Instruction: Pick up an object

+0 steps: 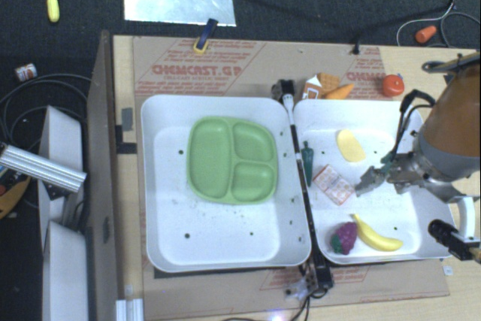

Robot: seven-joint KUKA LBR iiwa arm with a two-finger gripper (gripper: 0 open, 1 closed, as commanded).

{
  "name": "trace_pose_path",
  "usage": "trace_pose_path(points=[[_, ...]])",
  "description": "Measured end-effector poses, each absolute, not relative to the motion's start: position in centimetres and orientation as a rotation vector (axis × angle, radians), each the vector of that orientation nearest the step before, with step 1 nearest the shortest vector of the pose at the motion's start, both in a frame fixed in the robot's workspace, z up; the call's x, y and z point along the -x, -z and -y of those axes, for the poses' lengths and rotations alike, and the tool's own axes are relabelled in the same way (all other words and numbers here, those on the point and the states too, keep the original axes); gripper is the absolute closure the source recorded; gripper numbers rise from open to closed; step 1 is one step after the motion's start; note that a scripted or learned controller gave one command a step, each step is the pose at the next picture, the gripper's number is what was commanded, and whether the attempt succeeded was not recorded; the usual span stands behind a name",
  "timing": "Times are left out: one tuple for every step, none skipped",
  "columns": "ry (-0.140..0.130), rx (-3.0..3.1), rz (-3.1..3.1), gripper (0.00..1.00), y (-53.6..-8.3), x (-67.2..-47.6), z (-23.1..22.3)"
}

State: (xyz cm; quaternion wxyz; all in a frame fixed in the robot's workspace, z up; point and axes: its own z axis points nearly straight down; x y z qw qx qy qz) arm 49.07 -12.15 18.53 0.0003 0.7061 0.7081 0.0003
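Camera view: my gripper [366, 182] hovers mid right bin [376, 252]; I can't tell its opening. Pink packet [332, 184] just left, banana [377, 235] near the front rim, open floor between them.

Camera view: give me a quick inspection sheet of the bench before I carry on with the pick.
Surface: two shallow white bins, left bin and right bin, on a cardboard-covered bench.
Job's things: right bin holds a yellow banana, purple grape bunch, pale yellow oval piece, clear red-printed packet, dark green pepper.
Clutter: green divided plate in the left bin.
Hand: hand over the right bin, beside the packet.
Cables: black cables on the floor.
Surroundings: orange toy carrot and red tomato behind the bins.
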Motion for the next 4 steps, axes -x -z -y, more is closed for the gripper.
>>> trace_pose_path(points=[[0.002, -2.218, -2.232, 0.0, -12.6, -48.5, 9.1], [-0.009, -2.208, -2.226, 0.0, -18.8, -51.8, 7.1], [0.001, -2.22, -2.216, 0.0, -14.9, -57.2, 13.8], [-0.008, -2.208, -2.216, 0.0, -19.5, -64.5, 18.2]])
